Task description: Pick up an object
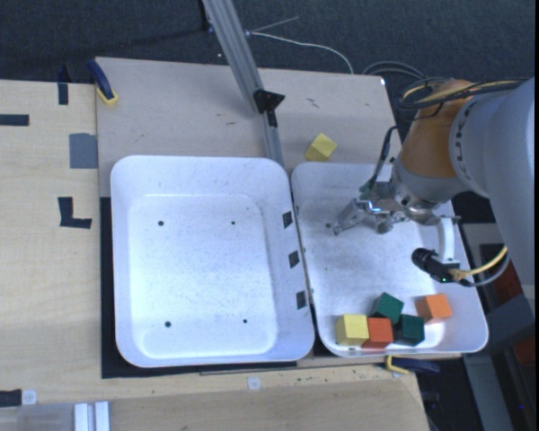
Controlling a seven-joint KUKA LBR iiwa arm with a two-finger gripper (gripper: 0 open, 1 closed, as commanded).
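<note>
Candidate objs sit bunched in the near corner of the right-hand shallow white bin: a yellow cube block, a red-orange cube block touching it, two dark green blocks just behind and beside, and an orange block at the right end of the bunch. All lie on the bin floor, none lifted. One more small yellow cube sits outside, on the tan bench top just beyond the bin's far rim.

Progress, as I read it: pick not yet done, nothing grabbed. What's left is pretty much the whole job: get over a block, drop, close, lift.

The two-finger gripper of the grey arm w/ orange band hangs over the far-middle part of the right bin, well apart from the block bunch, nearer the outside yellow cube but w/ the rim between. Metal bits point toward the bin centre; nothing visible between them, and it's touching no block. Whether open or closed, can't tell, the detail is too small and blurred.

The left-hand shallow white bin sits alongside, rims touching. A slanted grey metal rail crosses the bench behind.
</note>
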